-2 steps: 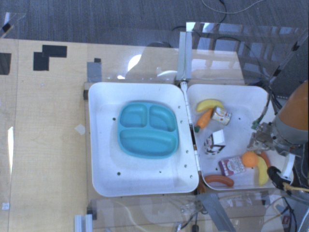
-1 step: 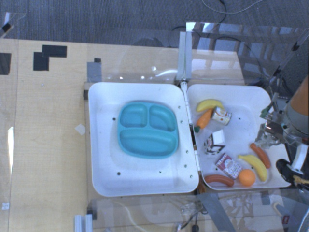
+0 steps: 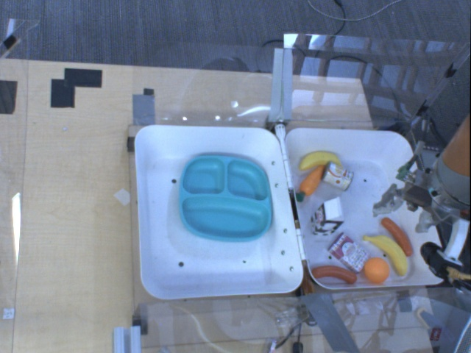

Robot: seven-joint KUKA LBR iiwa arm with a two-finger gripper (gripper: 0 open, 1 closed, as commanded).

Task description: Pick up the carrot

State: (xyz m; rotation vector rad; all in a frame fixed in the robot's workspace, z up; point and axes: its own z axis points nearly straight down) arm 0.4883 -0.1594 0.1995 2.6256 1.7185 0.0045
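When looking for the carrot (image 3: 311,181), find it tilted in the upper left of the right bin (image 3: 346,132), near the wall, just under a banana (image 3: 319,158) and beside a small carton (image 3: 338,174). Farther right, note the gripper (image 3: 405,210) above that bin's right side, jaws spread, grasping nothing, well apart from the carrot.
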